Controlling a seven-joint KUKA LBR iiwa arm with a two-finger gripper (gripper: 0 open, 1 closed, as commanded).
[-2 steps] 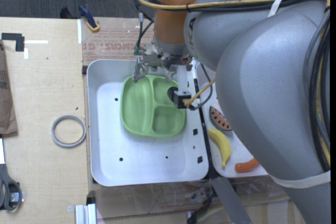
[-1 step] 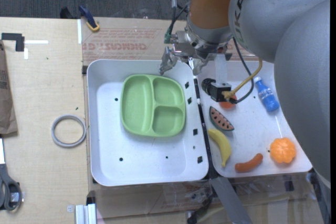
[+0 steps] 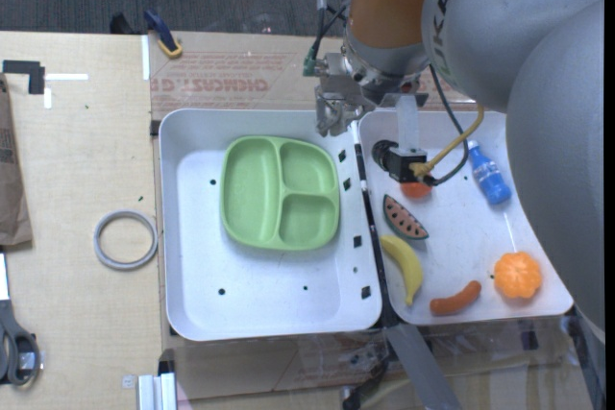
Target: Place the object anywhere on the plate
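Observation:
A light green divided plate (image 3: 281, 193) lies in the left white bin (image 3: 192, 293), toward its far right. My gripper (image 3: 335, 122) hangs over the far right corner of that bin, just beyond the plate's far rim and beside the wall between the bins. I see nothing in it. In the right bin (image 3: 538, 302) lie a watermelon slice (image 3: 405, 218), a yellow banana (image 3: 405, 269), a reddish sausage (image 3: 455, 299), an orange (image 3: 518, 276) and a blue bottle (image 3: 490, 179). A small red thing (image 3: 416, 190) lies partly hidden near the far left of that bin.
The grey arm covers the far right of the right bin. On the bench left of the bins lie a grey ring (image 3: 126, 238), a brown bag (image 3: 12, 178) and scissors (image 3: 17, 355). A blue clamp (image 3: 163, 34) sits behind the bins.

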